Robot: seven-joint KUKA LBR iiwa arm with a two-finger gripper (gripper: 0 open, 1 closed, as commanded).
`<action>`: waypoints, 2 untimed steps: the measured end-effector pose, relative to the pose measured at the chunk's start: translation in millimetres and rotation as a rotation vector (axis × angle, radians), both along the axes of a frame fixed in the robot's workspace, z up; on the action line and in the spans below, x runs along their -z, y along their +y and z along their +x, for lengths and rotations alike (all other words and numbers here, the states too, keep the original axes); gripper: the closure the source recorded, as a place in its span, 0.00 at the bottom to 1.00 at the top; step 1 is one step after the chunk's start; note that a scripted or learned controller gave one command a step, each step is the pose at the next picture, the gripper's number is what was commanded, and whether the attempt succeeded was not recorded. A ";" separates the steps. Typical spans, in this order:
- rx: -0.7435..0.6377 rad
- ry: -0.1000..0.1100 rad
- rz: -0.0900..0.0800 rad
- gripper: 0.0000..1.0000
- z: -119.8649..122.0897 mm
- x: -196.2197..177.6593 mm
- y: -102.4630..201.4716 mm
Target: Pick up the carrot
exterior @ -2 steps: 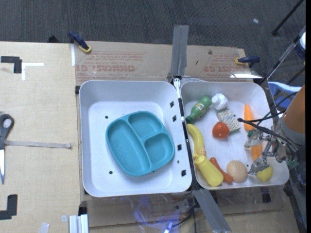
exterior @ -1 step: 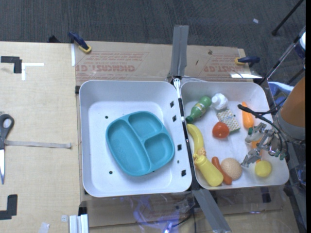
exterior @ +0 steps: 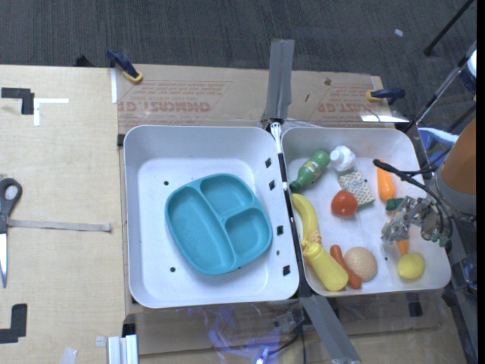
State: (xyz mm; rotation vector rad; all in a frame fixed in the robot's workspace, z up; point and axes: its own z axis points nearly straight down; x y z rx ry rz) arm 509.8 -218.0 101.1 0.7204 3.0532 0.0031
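The carrot [exterior: 385, 183], a short orange piece with a green end, lies in the right bin [exterior: 362, 138] close to its right wall. My gripper [exterior: 404, 226] hangs low in the same bin, just below and to the right of the carrot's green end. Cables partly cover it. A small orange bit [exterior: 402, 245] shows right under the gripper; what it belongs to is unclear. Nothing is clearly between the fingers.
In the right bin are also a green bottle [exterior: 310, 169], a white piece [exterior: 342, 157], a sponge [exterior: 356, 187], a tomato [exterior: 344, 203], a banana [exterior: 306, 214], a yellow bottle [exterior: 326, 268], a red-orange stick [exterior: 345, 267], an egg-like ball [exterior: 361, 263] and a lemon [exterior: 411, 266]. The left bin [exterior: 140, 203] holds a blue divided plate [exterior: 218, 222].
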 end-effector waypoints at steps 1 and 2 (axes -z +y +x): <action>-0.054 0.003 -0.001 1.00 -31.0 -30.1 67.0; -0.274 0.002 -0.003 1.00 -30.8 8.9 29.7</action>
